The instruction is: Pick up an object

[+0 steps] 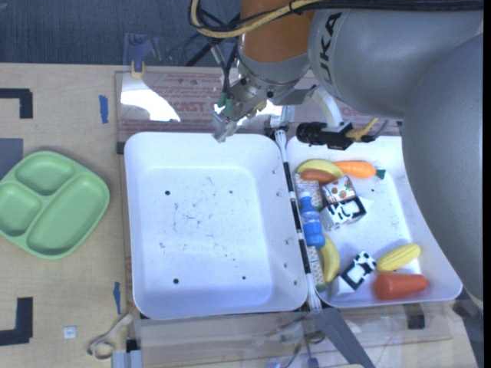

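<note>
Objects for picking all lie in the right bin [399, 205]: I count a carrot [354, 169] near its far edge, a banana [318, 166] just beside it toward the divider, and a black-and-white patterned cube [342, 202] below them. A blue bottle [310, 219] lies along the bin's left wall, with a second banana [330, 259] just below it. Toward the near edge sit a smaller black-and-white block [357, 270], a yellow pepper-like piece [398, 256] and a red one [400, 284], the last two close together.

Left bin [153, 159] carries faint scribble marks and a few dark dots on its floor. I see the gripper [225, 126] at this bin's far edge, near its far right corner, well apart from every object in the right bin. Nothing shows between its fingers; whether they are spread or closed I cannot tell at this angle.

Grey arm [406, 60] with the orange band [280, 10] crosses above the right bin's far right corner.

On the bench to the left of the bins rests a green divided plate [52, 203].
</note>
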Tool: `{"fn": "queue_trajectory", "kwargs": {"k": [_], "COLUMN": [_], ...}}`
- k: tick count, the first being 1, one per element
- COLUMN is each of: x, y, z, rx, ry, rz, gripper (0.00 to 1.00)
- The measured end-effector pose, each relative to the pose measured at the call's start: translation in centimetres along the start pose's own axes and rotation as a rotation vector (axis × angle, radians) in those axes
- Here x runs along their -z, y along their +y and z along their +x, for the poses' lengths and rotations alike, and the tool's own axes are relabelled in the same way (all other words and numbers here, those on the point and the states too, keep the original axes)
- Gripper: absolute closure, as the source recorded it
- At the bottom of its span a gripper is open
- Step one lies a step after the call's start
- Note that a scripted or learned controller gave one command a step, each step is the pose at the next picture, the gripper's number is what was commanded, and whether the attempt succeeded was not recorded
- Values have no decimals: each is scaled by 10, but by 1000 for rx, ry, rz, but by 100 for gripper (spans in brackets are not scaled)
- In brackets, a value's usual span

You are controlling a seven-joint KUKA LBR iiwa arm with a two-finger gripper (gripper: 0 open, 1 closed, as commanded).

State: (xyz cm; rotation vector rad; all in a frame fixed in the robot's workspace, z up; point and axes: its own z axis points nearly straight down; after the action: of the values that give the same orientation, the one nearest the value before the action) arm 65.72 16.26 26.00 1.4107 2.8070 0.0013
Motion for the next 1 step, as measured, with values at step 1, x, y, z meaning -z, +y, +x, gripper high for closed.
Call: {"fn": "queue_trajectory", "kwargs": {"k": [1], "x": [94], "y": [-16], "z": [-15], "rx": [36], "ry": [-2], "rz": [-3], "gripper": [100]}}
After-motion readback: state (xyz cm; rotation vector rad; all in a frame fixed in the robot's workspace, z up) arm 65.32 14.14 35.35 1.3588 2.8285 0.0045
